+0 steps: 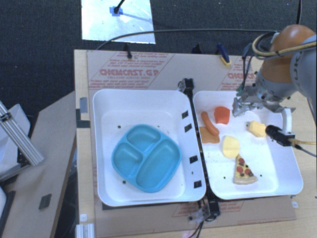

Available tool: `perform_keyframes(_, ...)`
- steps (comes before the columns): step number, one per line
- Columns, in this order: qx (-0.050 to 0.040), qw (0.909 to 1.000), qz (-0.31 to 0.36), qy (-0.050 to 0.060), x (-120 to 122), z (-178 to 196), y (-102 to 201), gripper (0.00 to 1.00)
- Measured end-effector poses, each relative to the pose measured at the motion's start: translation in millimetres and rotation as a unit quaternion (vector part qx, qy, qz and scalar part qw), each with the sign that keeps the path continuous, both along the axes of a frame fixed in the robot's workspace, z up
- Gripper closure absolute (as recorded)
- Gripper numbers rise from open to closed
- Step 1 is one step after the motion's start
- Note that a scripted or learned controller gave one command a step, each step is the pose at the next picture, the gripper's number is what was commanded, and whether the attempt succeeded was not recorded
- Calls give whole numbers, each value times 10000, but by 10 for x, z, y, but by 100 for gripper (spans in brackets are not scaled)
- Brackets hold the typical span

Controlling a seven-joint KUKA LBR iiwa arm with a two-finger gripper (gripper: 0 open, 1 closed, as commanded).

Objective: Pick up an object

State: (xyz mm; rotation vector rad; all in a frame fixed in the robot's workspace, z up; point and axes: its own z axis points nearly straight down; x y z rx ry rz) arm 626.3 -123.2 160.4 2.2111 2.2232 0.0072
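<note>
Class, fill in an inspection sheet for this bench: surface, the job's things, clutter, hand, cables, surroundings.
Surface: two white bins; left bin, right bin.
Job's things: right bin holds orange block, sausage, yellow piece, pizza slice, pale yellow piece.
Clutter: blue divided plate in left bin.
Hand: hand above right bin's far edge, beside orange block.
Cables: black cable behind bench.
Surroundings: shiny sheet on dark floor.

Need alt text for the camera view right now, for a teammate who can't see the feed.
The arm's end effector hangs over the far part of the right bin, beside an orange block, above toy food: a sausage, a yellow piece, a pale round piece and a pizza slice. The left bin holds a blue divided plate.
</note>
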Motion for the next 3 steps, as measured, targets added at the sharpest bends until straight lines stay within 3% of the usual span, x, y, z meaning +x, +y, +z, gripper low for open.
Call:
perform_keyframes(1,-2,10000,3,2,18,477,-2,100)
perform_keyframes(3,10,10000,20,25,195,507,952,100)
